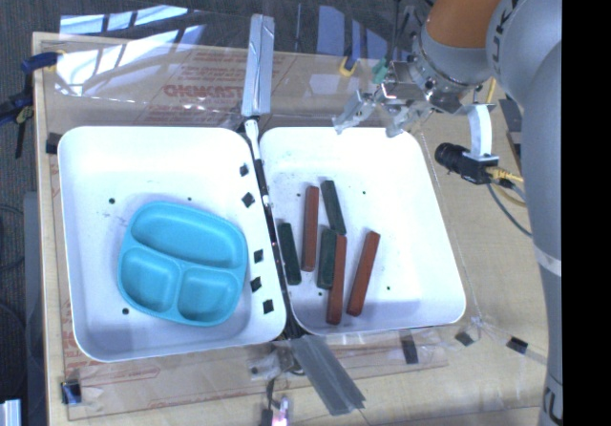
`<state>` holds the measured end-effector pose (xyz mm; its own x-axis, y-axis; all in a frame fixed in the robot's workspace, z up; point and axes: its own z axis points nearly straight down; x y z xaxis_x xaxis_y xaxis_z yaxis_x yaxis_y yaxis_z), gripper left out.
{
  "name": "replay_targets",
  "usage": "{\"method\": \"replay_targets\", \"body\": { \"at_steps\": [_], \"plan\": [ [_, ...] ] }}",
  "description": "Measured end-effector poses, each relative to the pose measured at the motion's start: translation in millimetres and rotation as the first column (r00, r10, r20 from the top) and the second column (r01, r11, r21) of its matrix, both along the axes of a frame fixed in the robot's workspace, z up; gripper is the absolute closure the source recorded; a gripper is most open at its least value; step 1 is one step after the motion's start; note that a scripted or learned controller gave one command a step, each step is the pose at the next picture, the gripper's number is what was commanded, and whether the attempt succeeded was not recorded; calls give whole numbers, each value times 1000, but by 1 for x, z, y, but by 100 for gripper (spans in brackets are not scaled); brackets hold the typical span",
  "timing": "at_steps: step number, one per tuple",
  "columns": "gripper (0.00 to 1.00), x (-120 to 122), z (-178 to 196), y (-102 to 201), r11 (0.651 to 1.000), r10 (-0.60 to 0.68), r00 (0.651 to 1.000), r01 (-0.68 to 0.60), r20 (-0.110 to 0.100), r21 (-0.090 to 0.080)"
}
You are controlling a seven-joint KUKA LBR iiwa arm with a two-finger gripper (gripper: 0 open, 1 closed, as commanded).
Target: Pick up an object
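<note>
Several long thin sticks lie in the right bin: brown ones and dark green ones. My gripper hangs above the far rim of the right bin, well back from the sticks. Its two fingers are spread apart with nothing between them.
The left bin holds a blue three-compartment tray. A grey divider strip stands behind the seam between the bins. Black cable and a connector hang by the right bin's far right corner.
</note>
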<state>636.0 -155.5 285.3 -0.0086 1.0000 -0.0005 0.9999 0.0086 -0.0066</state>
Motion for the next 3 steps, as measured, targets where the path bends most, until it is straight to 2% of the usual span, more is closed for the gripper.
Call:
{"method": "replay_targets", "body": {
  "at_steps": [1, 2, 3],
  "plan": [
    [0, -11, -193, 20, 998, 59, 998, -59, 6, 0],
    [100, -11, -186, 20, 998, 63, 998, -63, 2, 1],
    [100, 10, -82, 59, 996, 88, 996, -88, 4, 1]
  ]
}}
